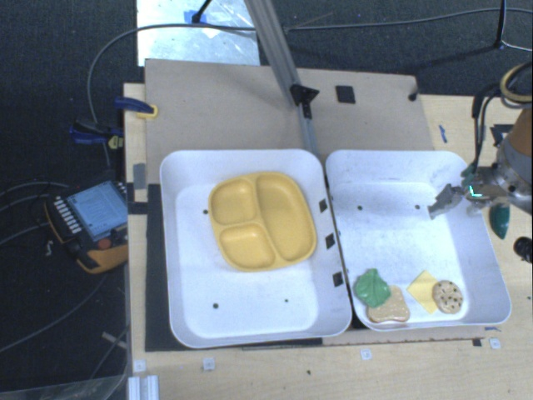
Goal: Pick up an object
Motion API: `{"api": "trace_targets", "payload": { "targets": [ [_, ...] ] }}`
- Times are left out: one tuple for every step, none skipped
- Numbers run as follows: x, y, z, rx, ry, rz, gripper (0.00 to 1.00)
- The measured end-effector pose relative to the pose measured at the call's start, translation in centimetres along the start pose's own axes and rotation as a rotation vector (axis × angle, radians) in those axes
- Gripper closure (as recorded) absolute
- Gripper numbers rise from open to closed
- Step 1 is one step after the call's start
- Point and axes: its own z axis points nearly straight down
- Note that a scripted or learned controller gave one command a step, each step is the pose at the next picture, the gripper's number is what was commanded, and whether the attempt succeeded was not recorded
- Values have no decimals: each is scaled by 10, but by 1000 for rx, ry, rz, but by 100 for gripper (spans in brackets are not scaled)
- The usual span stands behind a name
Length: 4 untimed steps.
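Claw [442, 204] state cannot be told; nothing is being held as it is being hung over the right bin [391, 248], apart from the cookie [447, 296].

arm [518, 152] cut off at right edge, jaws' state unclear

Dark carpet floor [50, 40] surrounds a pale wooden bench [275, 107].

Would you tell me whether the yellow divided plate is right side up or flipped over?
Right side up: the yellow divided plate shows its three hollow compartments facing upward.
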Motion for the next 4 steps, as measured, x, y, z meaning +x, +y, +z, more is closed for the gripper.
{"api": "trace_targets", "payload": {
  "targets": [
    [0, 1, -1, -2, -1, 0, 0],
    [8, 2, 44, 1, 0, -1, 0],
    [1, -2, 104, 2, 0, 3, 0],
    [1, 0, 126, -4, -1, 3, 0]
  ]
}}
